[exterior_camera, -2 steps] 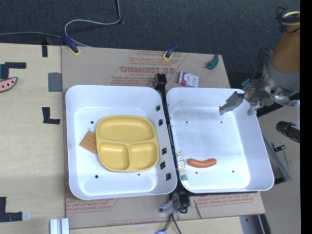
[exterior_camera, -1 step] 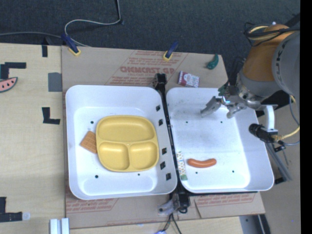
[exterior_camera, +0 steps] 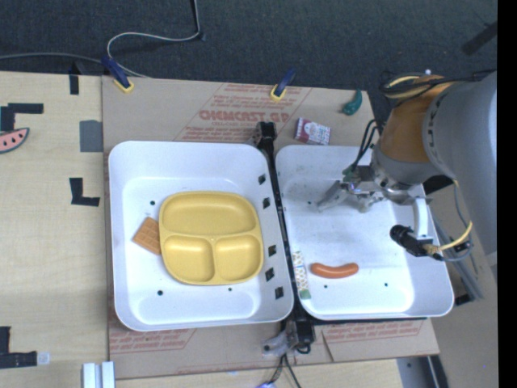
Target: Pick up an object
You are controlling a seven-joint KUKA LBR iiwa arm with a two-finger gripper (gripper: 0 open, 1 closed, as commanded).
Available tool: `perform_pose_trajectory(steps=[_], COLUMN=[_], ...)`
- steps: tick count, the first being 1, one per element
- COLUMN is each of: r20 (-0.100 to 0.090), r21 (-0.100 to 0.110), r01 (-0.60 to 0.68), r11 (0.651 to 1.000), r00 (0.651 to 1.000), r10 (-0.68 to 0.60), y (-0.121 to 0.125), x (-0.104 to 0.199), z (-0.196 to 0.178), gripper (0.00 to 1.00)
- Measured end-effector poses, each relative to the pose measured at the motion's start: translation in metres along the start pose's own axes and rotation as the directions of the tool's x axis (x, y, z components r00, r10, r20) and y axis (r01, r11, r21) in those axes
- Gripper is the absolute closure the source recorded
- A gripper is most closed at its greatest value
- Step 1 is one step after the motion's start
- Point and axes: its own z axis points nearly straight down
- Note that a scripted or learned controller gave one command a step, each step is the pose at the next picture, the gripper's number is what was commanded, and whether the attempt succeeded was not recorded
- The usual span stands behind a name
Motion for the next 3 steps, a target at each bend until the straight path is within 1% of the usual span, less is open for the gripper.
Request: perform_pose_trajectory(steps=[1, 2, 3], r20=[-0.001, 0.001, 0.002], r21=[-0.001, -0.002, -0.002], r01=[0.002, -0.001, -0.001], r11=[1.0, 1.0, 1.0], r00=[1.0, 1.0, 1.0], r10=[-0.002, 0.001, 0.001], y=[0.01, -0.019, -0.019], x=[0.048, 0.055, 0.054], z=[0.001, 0.0, -0.009], gripper=[0.0, 0.0, 1.0])
